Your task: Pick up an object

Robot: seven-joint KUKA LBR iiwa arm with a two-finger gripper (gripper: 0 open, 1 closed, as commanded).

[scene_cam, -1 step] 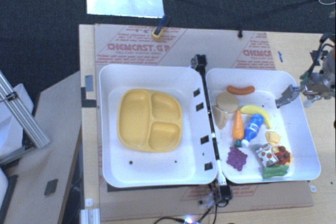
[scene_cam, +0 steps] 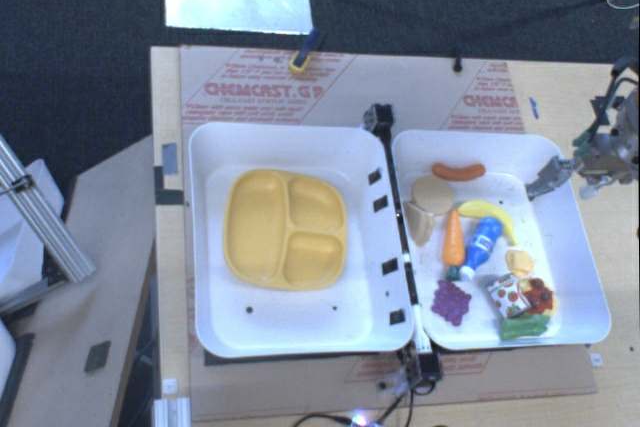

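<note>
so nearest the camera in the right bin [scene_cam: 592,315] there's a pile of little toy food: a green thing [scene_cam: 523,326] at the front edge, a small printed packet [scene_cam: 507,294] with some red bits [scene_cam: 539,296] just beside it, and a bunch of purple grapes [scene_cam: 451,301] off to their left. a bit further back there's a blue bottle [scene_cam: 482,246] lying tilted with a carrot [scene_cam: 454,237] right beside it on the left, nearly touching, and a small yellowish piece [scene_cam: 519,262] to the bottle's right. behind those, a banana [scene_cam: 487,214] and a beige rounded piece [scene_cam: 430,198], then a hot dog sausage [scene_cam: 458,172] at the far end of the bin.

the left bin [scene_cam: 212,215] has a yellow divided plate [scene_cam: 286,228] sitting flat in the middle.

the gripper [scene_cam: 553,176] is over at the right bin's far right corner, above the rim, not touching any of the toys. nothing is between its fingers, and honestly i can't tell if they're spread or closed from this angle.
</note>
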